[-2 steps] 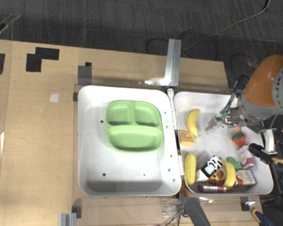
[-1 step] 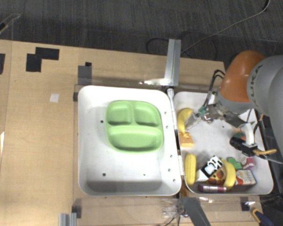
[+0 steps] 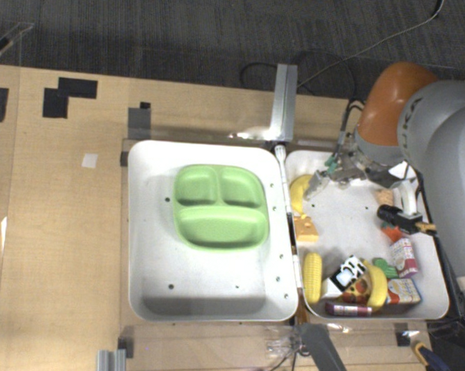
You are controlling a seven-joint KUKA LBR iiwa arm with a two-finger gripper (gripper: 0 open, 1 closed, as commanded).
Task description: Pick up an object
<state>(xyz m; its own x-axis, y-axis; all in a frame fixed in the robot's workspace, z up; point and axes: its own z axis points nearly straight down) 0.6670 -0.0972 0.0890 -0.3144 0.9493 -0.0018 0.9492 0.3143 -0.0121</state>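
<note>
Jaws [image 3: 331, 175] low in right bin [image 3: 354, 213], spread just beside banana [image 3: 297, 193]; nothing pinched. Risk of sliding off curved fruit or catching bin wall, closing on air instead.

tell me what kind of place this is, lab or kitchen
Most likely a robotics lab bench, not a kitchen: a grey arm reaches over two white bins, one bearing a green tray, the other toy food like corn.

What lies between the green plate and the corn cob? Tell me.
In the camera view, the two bins' adjoining walls run between the green plate and the corn cob; apart from bare bin floor, nothing else lies there.
</note>
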